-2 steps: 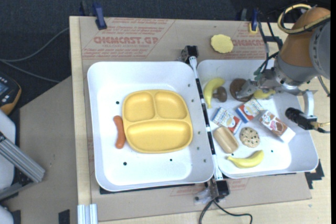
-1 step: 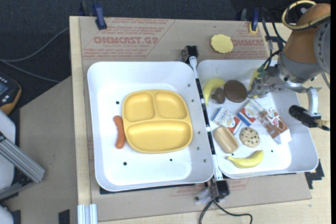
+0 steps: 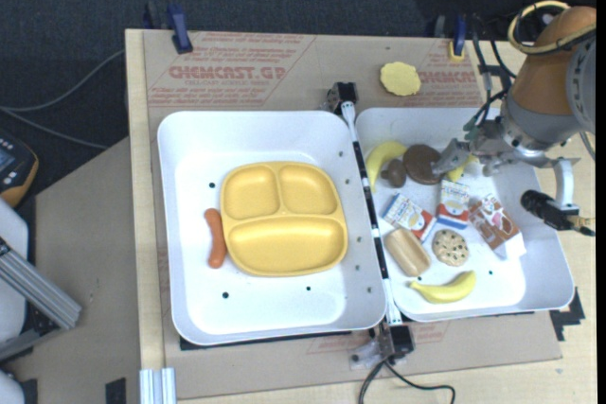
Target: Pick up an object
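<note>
Yellow is the divided tray [image 3: 282, 229] sitting in the left bin [image 3: 189, 298], with a sausage [image 3: 216, 237] lying just beside its left edge. The right bin [image 3: 540, 293] holds a jumble: a banana [image 3: 382, 157] at the top left against a brown disc [image 3: 421, 163], a small brown lump [image 3: 395, 172] between them, snack packets [image 3: 405, 211] and wrappers [image 3: 494, 224] in the middle, a hot dog bun [image 3: 406, 252], a cookie [image 3: 450, 248], and a second banana [image 3: 445, 288] along the near wall. Up on the bare bench [image 3: 246, 71], behind the right bin, lies a flat yellow piece [image 3: 401, 79]. From the right the arm [image 3: 549, 80] reaches over the right bin, its pincer [image 3: 457, 158] down at the right edge of the brown disc, over the clutter. I cannot tell from this spot whether it is spread or pressed together, nor whether it pinches anything
</note>
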Controlling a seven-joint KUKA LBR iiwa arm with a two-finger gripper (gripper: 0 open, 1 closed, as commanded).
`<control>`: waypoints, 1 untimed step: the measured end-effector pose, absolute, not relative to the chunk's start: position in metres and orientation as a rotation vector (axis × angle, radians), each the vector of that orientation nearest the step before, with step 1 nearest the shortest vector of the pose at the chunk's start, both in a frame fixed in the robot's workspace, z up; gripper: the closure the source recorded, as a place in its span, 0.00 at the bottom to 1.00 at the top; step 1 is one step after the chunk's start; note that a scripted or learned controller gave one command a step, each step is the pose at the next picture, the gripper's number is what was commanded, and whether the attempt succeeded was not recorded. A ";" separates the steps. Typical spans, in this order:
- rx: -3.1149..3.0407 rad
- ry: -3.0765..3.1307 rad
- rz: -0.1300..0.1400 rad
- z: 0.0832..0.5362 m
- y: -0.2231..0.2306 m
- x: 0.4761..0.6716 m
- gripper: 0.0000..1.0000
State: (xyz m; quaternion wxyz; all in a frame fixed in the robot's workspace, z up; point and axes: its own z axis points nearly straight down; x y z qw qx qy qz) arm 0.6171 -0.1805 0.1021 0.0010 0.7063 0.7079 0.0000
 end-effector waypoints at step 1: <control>2.221 2.227 -0.008 0.086 -0.124 0.654 0.00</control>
